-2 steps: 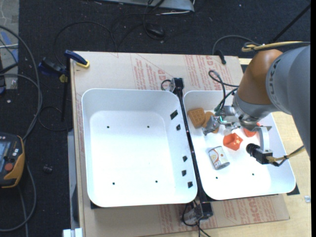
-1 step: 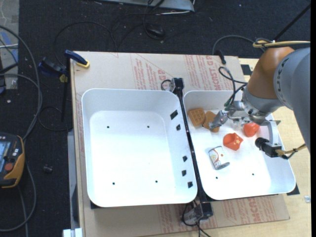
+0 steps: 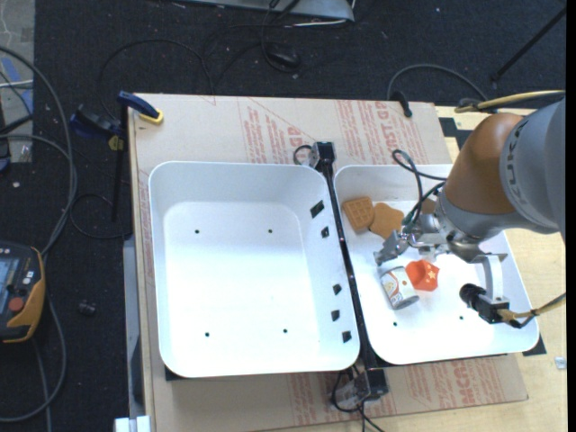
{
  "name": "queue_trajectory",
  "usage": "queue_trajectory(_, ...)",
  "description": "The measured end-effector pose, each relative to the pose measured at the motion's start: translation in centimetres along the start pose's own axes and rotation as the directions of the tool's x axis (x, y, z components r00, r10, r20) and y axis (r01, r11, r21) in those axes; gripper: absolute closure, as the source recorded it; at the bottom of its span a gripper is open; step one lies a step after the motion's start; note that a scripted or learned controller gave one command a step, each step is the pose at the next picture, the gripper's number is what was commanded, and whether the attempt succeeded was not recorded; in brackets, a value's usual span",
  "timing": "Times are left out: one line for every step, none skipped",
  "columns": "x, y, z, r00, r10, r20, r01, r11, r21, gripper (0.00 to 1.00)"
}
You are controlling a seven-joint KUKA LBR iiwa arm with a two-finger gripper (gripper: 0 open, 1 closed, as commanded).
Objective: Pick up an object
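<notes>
Camera view from above the bench takes the clamped black divider [image 3: 340,241] between the two bins as my landmark. Far left of it, off the bench on the dark floor, sits a yellow-and-black handheld unit [image 3: 22,293] among loose cables. Nearer, a blue and yellow clamp [image 3: 135,108] grips the brown cardboard sheet [image 3: 270,129] under the bins. Just left of the divider lies the left white bin [image 3: 243,268], its floor marked by small dark dots.

Just right of the divider lies the right white bin [image 3: 450,336]. In its upper part, close to the divider, a tan waffle-patterned cracker piece [image 3: 358,212] touches a plain tan piece [image 3: 387,219]. Below those, a small white can with a printed label [image 3: 398,289] lies tilted on its side, and an orange-red object [image 3: 424,275] touches its right side.

The gripper [image 3: 400,244] hangs low over this bin, directly above the can and beside the orange-red object. I cannot tell whether its fingers are spread or closed, and nothing is visibly caught between them. The grey arm with its orange band [image 3: 490,165] extends off to the right.
</notes>
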State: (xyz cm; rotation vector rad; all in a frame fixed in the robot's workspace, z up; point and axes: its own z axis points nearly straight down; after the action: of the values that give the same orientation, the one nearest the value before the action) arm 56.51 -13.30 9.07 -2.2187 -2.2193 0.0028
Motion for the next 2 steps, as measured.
queue_trajectory(-0.62,6.68,-0.04,1.000,-0.001,0.001,0.001,1.000,-0.004,0.00)
queue_trajectory(-0.63,6.58,-0.95,1.000,-0.001,0.000,0.001,1.000,-0.001,1.00)
